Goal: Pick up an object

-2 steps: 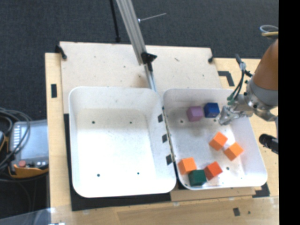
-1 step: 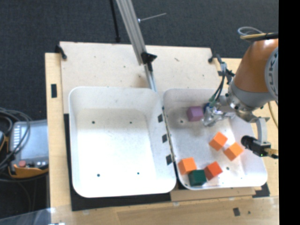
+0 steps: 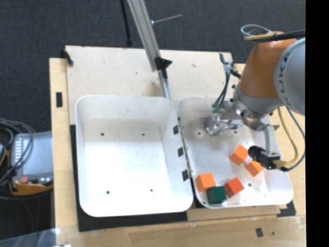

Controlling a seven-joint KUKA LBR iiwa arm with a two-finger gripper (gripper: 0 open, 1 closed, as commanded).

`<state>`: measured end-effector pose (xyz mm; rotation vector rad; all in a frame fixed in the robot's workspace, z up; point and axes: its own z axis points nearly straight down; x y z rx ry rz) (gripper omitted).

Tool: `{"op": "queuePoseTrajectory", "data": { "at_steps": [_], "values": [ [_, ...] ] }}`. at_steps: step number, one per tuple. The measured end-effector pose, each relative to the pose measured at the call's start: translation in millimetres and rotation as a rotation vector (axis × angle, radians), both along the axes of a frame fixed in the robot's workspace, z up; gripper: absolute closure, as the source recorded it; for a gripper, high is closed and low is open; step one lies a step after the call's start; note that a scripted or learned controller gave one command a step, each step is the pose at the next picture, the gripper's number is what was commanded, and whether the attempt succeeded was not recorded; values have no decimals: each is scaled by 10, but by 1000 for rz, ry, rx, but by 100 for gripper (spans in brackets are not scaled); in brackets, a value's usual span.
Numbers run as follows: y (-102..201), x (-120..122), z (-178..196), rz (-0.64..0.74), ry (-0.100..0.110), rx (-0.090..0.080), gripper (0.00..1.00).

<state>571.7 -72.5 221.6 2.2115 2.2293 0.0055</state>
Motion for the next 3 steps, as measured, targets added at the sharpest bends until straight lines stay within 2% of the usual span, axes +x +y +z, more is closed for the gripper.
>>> {"op": "queuePoseTrajectory", "data": {
  "at_steps": [2,3],
  "values": [
    [1148,-64,229,1,0,0,100],
    [1660,-120,99,-2,6,-1,100]
  ]
}}
